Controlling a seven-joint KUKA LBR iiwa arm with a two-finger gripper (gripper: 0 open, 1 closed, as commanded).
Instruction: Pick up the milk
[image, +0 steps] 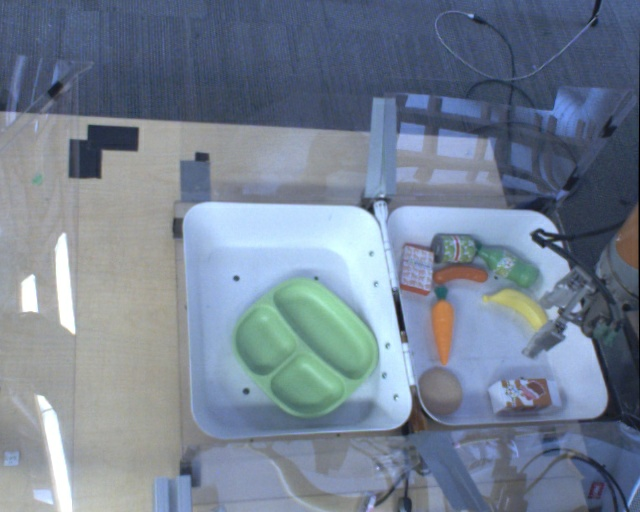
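The milk (521, 396) is a small white carton with a brown and red label, lying on its side near the front right corner of the right bin (590, 405). My gripper (553, 320) reaches in from the right edge and hovers above that bin, just behind the carton and right of a banana (517, 305). Its two fingers stand apart, open, with nothing between them.
The right bin also holds a red and white box (416, 268), a green bottle (484, 252), a sausage (460, 274), a carrot (443, 327) and a brown egg-like ball (440, 390). A green divided plate (305, 346) lies in the left bin (215, 250).
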